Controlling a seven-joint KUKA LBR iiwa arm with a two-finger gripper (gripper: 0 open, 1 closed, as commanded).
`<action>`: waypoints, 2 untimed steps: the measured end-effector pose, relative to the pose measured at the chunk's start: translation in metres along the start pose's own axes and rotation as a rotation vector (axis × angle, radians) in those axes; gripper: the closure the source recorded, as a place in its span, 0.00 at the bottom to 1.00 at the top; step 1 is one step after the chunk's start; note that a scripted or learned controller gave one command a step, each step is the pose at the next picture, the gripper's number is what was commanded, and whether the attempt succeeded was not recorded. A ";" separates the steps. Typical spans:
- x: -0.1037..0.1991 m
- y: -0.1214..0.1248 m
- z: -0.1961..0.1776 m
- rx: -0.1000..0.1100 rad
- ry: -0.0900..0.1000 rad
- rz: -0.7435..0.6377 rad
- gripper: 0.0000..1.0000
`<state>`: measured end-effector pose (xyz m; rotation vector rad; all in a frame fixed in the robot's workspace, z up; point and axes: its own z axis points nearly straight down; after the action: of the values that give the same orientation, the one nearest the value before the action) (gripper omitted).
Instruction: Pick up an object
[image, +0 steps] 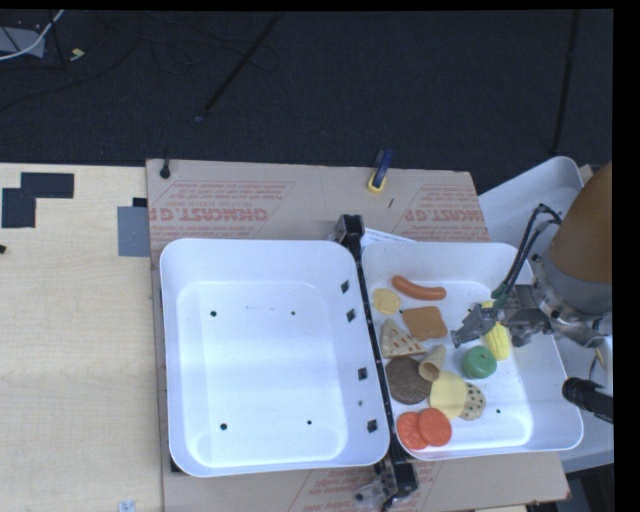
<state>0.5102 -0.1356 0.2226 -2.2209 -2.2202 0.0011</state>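
The right white bin (545, 425) holds several toy foods. Among them are a red sausage (419, 290), a brown toast square (425, 322), a sandwich wedge (399, 343), a dark brown patty (407, 381), a yellow cheese piece (449, 392) and red tomato slices (424, 428). A green round piece (478, 363) and a yellow corn piece (498, 341) lie at the bin's right side. My gripper (472, 331) hangs low over the bin, just above the green piece, beside the corn and right of the toast. Nothing can be seen held in it.
The left white bin (262, 355) stands beside the right one, with a black divider clip strip (366, 340) between them. Both rest on cardboard (250, 205). A yellow and blue clamp (379, 172) sits at the cardboard's far edge. The arm's orange band (590, 230) is at the right.
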 end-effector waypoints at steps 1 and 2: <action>0.024 0.045 0.111 0.002 0.001 -0.002 0.00; 0.039 0.128 0.134 -0.008 -0.001 -0.003 0.00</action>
<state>0.6376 -0.0968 0.0879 -2.2215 -2.2282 -0.0066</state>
